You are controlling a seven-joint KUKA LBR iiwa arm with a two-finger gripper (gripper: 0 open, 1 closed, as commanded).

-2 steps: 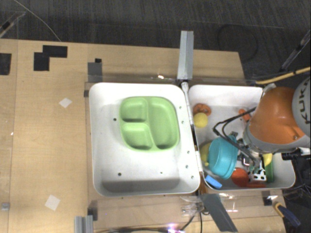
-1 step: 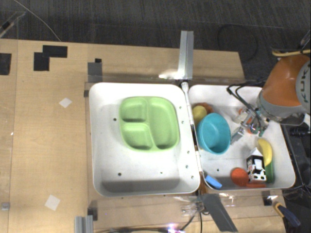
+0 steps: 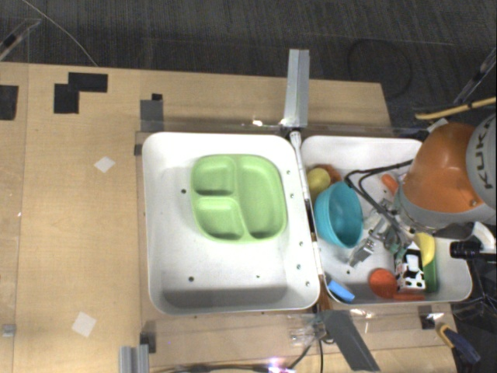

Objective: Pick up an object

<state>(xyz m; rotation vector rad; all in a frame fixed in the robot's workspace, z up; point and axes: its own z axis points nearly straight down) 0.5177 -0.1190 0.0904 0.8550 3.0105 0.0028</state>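
Observation:
My gripper (image 3: 362, 250) hangs low in the right bin (image 3: 353, 148), just right of a tilted blue bowl (image 3: 339, 214) and up-left of an orange-red ball (image 3: 381, 282). A yellow-green fruit (image 3: 318, 179) lies behind the bowl. A small blue piece (image 3: 340, 291) rests at the bin's front edge. A yellow banana (image 3: 426, 249), a green item (image 3: 430, 274) and a black-and-white toy (image 3: 411, 269) crowd the front right corner. An orange bit (image 3: 389, 182) peeks out by the cables. The arm's orange band (image 3: 443, 176) hides the bin's right part.
The left bin (image 3: 167, 208) holds a light green divided plate (image 3: 237, 196). A metal post (image 3: 297, 88) stands behind the rim between the bins. Black cables (image 3: 373, 189) loop from the wrist over the right bin.

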